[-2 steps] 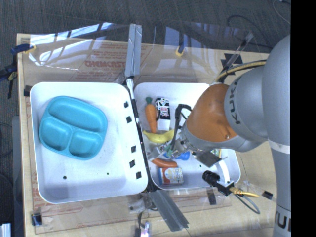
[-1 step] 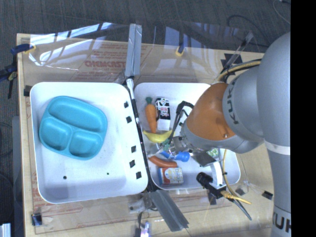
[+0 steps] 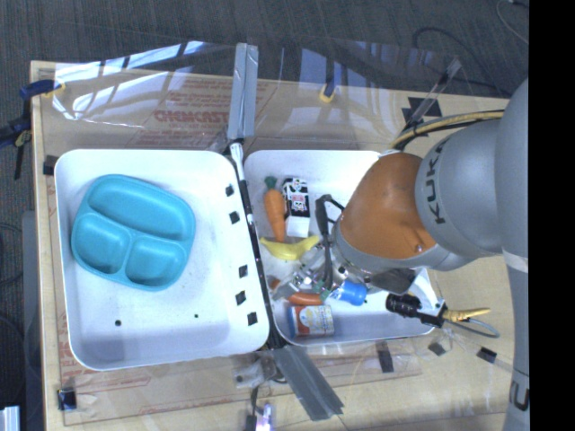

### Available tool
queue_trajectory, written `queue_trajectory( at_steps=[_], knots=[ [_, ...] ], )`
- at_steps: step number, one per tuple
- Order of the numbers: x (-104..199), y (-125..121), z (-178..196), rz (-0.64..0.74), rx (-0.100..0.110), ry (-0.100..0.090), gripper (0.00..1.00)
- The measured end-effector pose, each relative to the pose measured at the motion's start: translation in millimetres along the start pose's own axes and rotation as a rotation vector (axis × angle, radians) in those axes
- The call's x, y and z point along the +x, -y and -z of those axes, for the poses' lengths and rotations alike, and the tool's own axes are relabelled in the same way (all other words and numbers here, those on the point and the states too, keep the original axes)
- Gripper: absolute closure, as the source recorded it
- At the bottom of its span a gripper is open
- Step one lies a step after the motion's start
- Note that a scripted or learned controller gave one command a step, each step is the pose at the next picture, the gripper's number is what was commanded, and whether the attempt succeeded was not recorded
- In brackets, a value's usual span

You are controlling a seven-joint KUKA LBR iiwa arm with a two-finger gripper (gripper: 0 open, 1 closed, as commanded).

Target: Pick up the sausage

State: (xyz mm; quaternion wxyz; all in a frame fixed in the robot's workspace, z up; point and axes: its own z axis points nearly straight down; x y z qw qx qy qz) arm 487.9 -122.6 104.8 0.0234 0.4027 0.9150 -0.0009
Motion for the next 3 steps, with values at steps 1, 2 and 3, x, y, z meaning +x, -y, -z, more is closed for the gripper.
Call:
queue_trajectory(
  at_steps=[1, 2, 3],
  knots=[
    [-7, 8, -4, -0.275, 0.026, -0.045, 0.0],
    [-7, 6, 6, -0.267, 0.025, -0.047, 1.0],
    [-7, 6, 6, -0.268, 0.025, -0.047, 0.0]
  ],
)
